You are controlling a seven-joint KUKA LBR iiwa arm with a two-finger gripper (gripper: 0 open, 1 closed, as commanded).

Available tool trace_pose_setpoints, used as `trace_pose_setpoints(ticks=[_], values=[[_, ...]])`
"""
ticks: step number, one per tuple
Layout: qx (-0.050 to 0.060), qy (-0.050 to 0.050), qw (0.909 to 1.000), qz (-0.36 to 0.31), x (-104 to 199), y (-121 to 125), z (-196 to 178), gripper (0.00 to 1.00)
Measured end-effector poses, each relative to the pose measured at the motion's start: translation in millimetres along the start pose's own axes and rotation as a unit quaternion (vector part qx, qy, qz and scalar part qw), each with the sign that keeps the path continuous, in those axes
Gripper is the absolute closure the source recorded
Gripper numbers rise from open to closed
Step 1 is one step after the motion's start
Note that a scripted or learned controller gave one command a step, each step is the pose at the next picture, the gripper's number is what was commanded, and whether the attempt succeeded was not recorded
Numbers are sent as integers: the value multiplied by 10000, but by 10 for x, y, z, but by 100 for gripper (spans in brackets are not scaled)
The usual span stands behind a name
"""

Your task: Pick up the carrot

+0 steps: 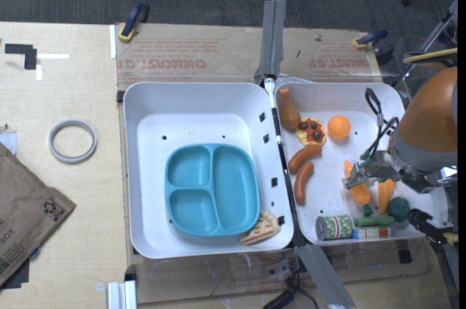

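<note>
I have the gripper [362, 176] down in the right bin [342, 95], its fingers set on the carrot [360, 192] near the bin's right wall, though I cannot tell their spread, so next I judge a firm close, then lift.

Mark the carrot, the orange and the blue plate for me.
carrot [360, 194], camera view, on its thick orange body.
orange [338, 127], camera view, on its middle.
blue plate [191, 167], camera view, on the left compartment's floor.

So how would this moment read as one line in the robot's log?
task: pick up carrot | gripper: low over carrot, right bin | grasp: unconfirmed | plate: left bin
</note>
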State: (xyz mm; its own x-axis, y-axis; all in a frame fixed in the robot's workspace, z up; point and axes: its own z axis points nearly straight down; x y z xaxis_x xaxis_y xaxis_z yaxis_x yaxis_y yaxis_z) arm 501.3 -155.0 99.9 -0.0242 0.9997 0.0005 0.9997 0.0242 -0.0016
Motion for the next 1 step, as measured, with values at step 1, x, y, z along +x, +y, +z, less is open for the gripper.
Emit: trace_pose_setpoints(ticks=[1], values=[[0, -8, 9776, 2105, 384, 193, -864, 100]])
